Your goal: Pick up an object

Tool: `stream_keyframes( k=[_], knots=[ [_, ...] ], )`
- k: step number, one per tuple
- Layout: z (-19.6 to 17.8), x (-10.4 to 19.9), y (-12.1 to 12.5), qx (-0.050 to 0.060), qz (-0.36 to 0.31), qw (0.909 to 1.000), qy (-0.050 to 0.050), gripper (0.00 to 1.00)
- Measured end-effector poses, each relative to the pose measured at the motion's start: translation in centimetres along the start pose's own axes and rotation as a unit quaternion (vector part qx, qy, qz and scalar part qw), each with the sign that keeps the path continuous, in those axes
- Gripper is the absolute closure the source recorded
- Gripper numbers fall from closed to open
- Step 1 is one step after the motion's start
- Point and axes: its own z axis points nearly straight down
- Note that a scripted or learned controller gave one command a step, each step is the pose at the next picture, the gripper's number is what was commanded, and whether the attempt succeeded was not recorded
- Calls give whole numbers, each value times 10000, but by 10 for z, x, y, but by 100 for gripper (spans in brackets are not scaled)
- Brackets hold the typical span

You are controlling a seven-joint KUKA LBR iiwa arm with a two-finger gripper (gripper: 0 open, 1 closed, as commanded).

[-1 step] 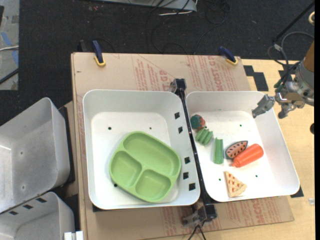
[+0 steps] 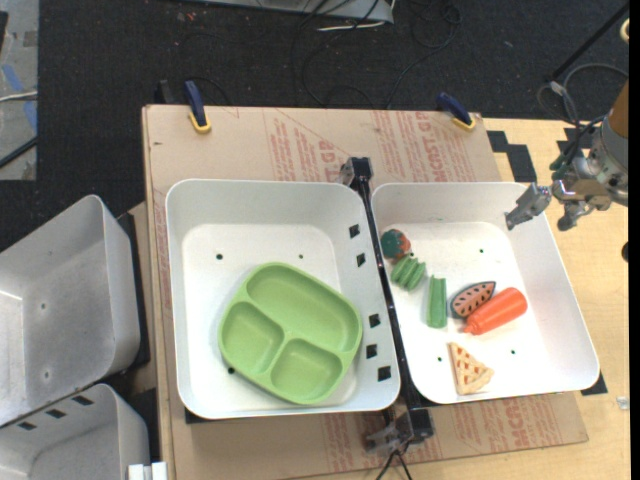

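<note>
My gripper [image 2: 548, 211] hangs over the right bin's [image 2: 560, 268] far right corner, fingers spread apart with nothing between them. Toy foods lie in that bin below and left of it: an orange carrot [image 2: 497, 311], a watermelon slice [image 2: 471, 296], a pizza wedge [image 2: 467, 367], a green bean pod [image 2: 437, 301], a small green piece [image 2: 408, 272] and a round red-and-green fruit [image 2: 396, 242]. The carrot and watermelon slice touch each other.
The left bin [image 2: 200, 218] holds a light green divided plate [image 2: 289, 332]. A black divider clamp [image 2: 378, 268] runs between the two bins. Grey tubs [image 2: 55, 298] stand off the bench to the left. Blue-and-yellow clamps [image 2: 197, 107] grip the board's far edge.
</note>
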Motion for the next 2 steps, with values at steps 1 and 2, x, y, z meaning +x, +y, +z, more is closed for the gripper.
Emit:
stream_keyframes(
  k=[1, 2],
  knots=[
    [43, -1, 0, 19, 11, 10000, 5, 0],
    [90, 4, -7, 20, 12, 10000, 8, 0]
  ],
)
